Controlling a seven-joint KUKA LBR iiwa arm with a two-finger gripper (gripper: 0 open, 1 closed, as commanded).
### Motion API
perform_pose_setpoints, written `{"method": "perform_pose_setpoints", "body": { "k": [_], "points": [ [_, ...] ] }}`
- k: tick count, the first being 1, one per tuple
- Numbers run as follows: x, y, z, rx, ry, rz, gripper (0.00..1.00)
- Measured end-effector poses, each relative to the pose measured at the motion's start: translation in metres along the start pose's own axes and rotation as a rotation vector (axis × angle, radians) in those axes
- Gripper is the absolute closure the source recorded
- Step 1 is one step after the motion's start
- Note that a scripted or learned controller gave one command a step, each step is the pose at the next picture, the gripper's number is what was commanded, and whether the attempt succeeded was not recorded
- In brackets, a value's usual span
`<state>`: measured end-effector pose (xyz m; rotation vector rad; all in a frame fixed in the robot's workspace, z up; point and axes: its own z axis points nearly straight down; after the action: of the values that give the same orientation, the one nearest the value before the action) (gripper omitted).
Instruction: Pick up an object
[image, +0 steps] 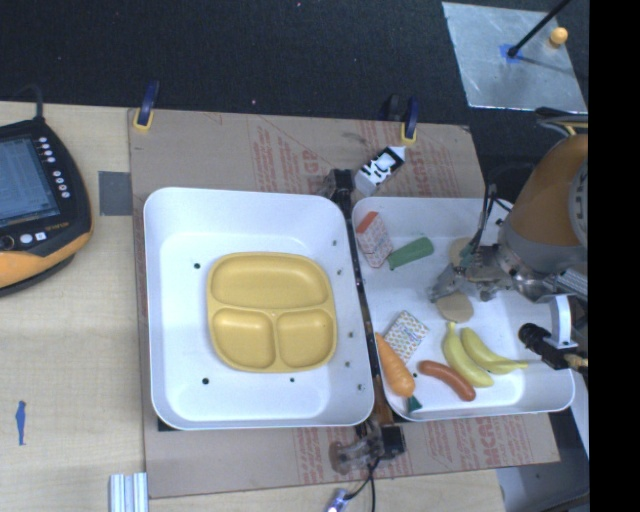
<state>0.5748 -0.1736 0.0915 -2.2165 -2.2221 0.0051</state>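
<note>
I count two white bins (160, 300), one yellow tray (271, 309), two bananas (475, 357), one carrot (394, 367), one sausage (447, 379) (right bin), one green block (411, 252), two small cartons (374, 240).

Robot lab; teach pendant (40, 205); cardboard-covered bench (250, 150) with clamps (147, 105).

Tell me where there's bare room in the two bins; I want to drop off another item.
The left bin has bare floor all around the yellow tray, widest along its left and front walls. The right bin is crowded: carton, green block, claw, bananas, sausage, carrot. A small patch lies between green block and checkered packet.
</note>
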Motion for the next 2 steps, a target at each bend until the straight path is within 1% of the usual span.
{"method": "perform_pose_setpoints", "body": {
  "k": [1,2],
  "points": [
    [0.0,0.001,-0.011,0.0,0.001,-0.001,1.0],
    [0.082,0.037,0.0,-0.002,0.0,-0.005,1.0]
  ]
}}
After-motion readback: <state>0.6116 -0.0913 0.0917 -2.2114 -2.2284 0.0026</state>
